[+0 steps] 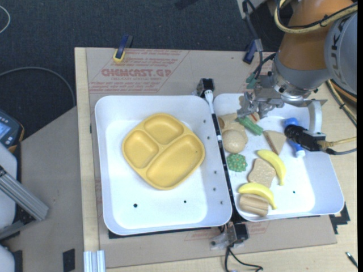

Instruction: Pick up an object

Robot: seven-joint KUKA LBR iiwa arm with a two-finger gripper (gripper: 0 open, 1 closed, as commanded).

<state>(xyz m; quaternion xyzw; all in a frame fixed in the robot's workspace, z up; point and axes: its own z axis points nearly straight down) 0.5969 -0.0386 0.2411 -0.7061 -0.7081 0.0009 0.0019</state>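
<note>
I see my gripper (250,110) directly above the green bean (250,124), which runs diagonally beneath; jaw opening I cannot tell.

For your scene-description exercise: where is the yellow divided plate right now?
In the camera view, the yellow divided plate lies alone in the left white bin, near its middle, apart from the toy food crowding the right bin.
</note>
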